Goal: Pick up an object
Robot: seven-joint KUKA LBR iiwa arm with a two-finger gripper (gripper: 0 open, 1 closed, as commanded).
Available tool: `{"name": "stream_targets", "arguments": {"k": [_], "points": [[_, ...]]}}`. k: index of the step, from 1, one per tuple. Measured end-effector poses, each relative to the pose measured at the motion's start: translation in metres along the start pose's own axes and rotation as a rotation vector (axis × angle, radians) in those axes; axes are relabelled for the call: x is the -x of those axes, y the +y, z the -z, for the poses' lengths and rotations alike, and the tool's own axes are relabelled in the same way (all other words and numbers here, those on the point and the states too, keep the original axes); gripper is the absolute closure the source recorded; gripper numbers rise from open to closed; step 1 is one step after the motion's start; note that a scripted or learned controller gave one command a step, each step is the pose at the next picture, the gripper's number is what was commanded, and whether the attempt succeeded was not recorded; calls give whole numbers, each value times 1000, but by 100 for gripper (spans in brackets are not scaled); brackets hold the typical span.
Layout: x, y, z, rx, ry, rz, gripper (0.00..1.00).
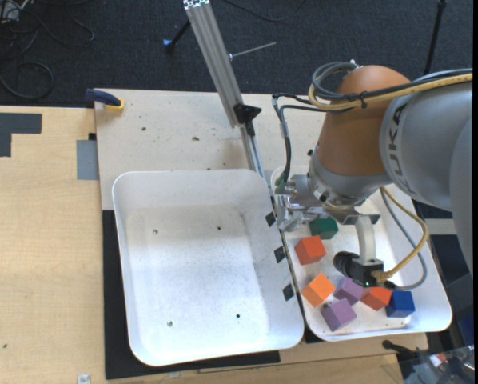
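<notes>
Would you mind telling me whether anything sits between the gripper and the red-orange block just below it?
Nothing visible does: the gripper is just above the red-orange block, with only bare bin floor between; a green block lies beside it.

The arm (431, 138), at the frame's right, is smooth grey with a rounded orange band (359, 126), black and yellow cables looping around its wrist.

Grey arm (431, 134) reaches from right, wrist bent down, hand (291, 206) low.

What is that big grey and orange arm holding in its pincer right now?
It cannot be told: the pincer hangs just above a red-orange cube and a dark green block, its tips hidden.
</notes>
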State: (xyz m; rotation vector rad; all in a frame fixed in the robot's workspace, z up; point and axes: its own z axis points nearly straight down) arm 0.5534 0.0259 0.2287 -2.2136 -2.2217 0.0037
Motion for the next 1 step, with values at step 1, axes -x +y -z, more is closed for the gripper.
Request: {"name": "stream_targets", "arguments": {"k": [1], "points": [[-49,-22,8,-1,0,1,100]]}}
